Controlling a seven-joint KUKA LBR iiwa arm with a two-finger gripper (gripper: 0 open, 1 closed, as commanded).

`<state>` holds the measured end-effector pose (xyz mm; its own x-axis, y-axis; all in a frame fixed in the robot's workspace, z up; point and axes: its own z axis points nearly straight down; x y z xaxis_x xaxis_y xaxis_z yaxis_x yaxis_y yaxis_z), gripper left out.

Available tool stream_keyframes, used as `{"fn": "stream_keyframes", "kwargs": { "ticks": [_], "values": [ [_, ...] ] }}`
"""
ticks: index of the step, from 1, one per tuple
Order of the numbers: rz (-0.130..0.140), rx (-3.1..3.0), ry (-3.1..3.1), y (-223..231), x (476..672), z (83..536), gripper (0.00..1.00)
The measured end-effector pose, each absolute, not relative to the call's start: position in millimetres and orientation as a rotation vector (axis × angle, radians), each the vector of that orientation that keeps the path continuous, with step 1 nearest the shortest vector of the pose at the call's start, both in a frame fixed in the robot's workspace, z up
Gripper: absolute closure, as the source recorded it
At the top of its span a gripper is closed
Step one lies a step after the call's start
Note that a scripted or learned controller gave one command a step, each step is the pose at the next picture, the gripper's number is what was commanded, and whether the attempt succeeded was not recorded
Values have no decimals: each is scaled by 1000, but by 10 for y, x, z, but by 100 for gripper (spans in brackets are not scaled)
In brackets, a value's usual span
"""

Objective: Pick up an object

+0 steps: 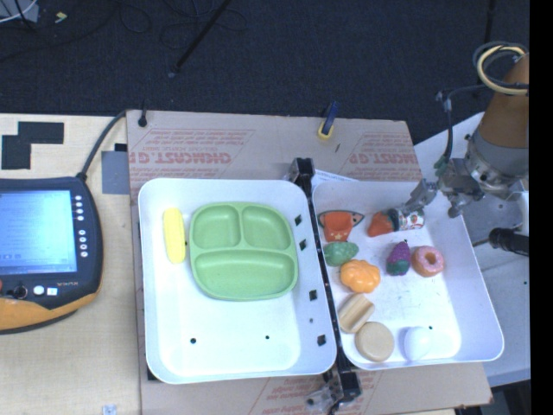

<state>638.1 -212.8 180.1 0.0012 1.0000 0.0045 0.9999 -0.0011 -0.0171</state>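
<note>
The right bin (484,318) holds several toy foods: an orange-red piece (337,224), a red-orange piece (380,225), a green one (340,252), an orange fruit (360,275), a purple one (398,258), a pink doughnut (428,261), a tan block (355,312), a round tan disc (375,341) and a white lump (417,342). A small dark, white and red item (408,220) lies beside the red-orange piece. My gripper (422,197) hangs over the bin's far right part, just above that small item. Nothing is seen held in it.
The left bin (173,335) carries a green divided plate (243,251) and a yellow toy (174,234) to its left. A black divider (315,275) separates the bins. A control pendant (43,249) lies at the far left, and a blue-yellow clamp (327,124) sits behind.
</note>
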Motion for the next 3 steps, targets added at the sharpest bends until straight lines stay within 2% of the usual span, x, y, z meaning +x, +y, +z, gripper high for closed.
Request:
{"fn": "stream_keyframes", "kwargs": {
  "ticks": [1, 2, 3],
  "values": [
    [3, -2217, -2219, -2126, 6406, 1889, 0],
    [4, -2215, -2222, -2068, 6483, 1395, 0],
    [-23, -2223, -2242, -2042, 6561, 1179, 0]
  ]
}}
